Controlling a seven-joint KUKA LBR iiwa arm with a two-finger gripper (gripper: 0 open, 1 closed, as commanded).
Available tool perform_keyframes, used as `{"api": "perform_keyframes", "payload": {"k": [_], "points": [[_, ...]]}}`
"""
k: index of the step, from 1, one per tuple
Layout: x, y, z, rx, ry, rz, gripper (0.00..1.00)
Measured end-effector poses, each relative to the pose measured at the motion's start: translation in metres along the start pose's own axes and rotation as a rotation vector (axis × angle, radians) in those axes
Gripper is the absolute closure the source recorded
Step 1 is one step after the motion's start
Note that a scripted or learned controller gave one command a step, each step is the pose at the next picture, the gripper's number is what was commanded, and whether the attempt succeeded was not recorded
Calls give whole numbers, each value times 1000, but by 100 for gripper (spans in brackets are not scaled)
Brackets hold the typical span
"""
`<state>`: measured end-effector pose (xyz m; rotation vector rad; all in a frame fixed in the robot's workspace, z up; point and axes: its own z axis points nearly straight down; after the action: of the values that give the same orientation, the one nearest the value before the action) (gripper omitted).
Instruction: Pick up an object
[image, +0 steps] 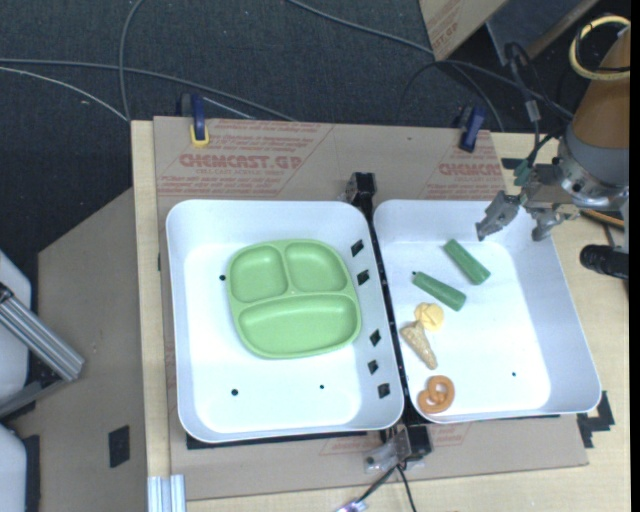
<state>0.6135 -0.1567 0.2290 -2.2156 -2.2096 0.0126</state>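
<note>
arm: being seen at the view's right edge, grey wrist with the orange band above it, held over the far right corner of the right bin (560, 330)
gripper (516, 228): being held above the bin's far right rim, two fingers (494, 222) spread apart, nothing being pinched between them
counter (160, 300): being covered by a brown protective sheet with red lettering, two blue clamps (199, 122) being used at its far edge
left bin (195, 300): being occupied by a green divided plate (293, 298), three compartments, lying flat near the middle
right bin: being occupied by five small items, all in its left half
green block (467, 262): lying tilted near the far middle of the right bin, closest item to the gripper, not being touched by it
green cylinder (440, 291): lying on its side just in front of and to the left of the green block, apart from it
yellow piece (430, 315): sitting just in front of the green cylinder, type cannot be told
tan cone-shaped piece (421, 345): lying just in front of the yellow piece, touching or nearly touching it
orange ring (437, 395): lying near the front left corner of the right bin, apart from the rest
cables: being run across the dark floor behind the counter
</note>
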Motion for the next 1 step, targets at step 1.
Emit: {"api": "perform_keyframes", "payload": {"k": [1], "points": [[0,3,-8,-14,-2,-3,0]]}}
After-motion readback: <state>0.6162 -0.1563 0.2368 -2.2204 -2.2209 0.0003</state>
